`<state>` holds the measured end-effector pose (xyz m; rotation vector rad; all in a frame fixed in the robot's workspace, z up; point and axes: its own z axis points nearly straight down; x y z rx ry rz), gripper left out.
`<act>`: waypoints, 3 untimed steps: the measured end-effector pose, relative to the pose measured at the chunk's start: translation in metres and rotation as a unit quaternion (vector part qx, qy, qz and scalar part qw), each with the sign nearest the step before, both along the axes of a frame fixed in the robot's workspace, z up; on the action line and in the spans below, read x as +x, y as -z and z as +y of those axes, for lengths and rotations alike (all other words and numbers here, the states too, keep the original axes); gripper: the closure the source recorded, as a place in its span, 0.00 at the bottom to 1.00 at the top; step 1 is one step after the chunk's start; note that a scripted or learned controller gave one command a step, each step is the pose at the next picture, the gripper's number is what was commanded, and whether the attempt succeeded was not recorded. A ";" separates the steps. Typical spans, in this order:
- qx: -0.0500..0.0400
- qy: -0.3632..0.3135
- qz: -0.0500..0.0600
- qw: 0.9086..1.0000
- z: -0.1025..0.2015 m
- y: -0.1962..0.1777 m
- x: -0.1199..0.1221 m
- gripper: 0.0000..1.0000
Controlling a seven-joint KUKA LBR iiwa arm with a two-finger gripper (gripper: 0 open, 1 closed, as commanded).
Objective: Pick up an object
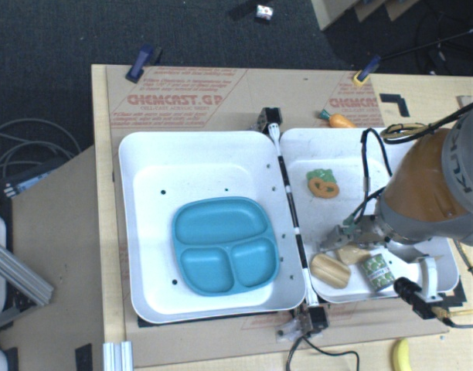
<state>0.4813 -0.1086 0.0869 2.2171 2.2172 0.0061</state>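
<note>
Several small objects are seen in the right bin, any of which could be the thing to be picked up: a tan bread-like piece lies near the bin's front left corner, a paler tan piece rests just behind it, and a green-and-white patterned item lies just to the right of these, close to the front wall. Further back in the same bin, well apart from that cluster, an orange pretzel-shaped toy with a green top lies on the white floor. The claw is seen low over the front cluster, just behind the paler piece, but it is largely hidden under the arm's wrist, so how far it is parted cannot be told, and nothing can be seen between its tips. The grey arm with its orange band is seen reaching in from the right, covering much of the right bin's far side, with a black cable looped along it. In the left bin a blue divided plate with three compartments lies flat, toward the front and middle. Both bins sit side by side on the worktop, which is covered by printed cardboard. A small orange carrot-like toy lies on the cardboard just behind the right bin, and a yellow object is seen at the front right of the worktop.
</note>
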 end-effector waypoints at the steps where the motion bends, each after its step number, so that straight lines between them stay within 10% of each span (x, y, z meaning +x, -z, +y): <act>1: -0.001 0.001 0.000 1.000 0.008 0.000 0.000 0.00; 2: -0.001 0.000 0.000 1.000 0.010 0.000 0.032 0.00; 3: -0.002 0.000 -0.002 1.000 0.009 -0.011 0.033 1.00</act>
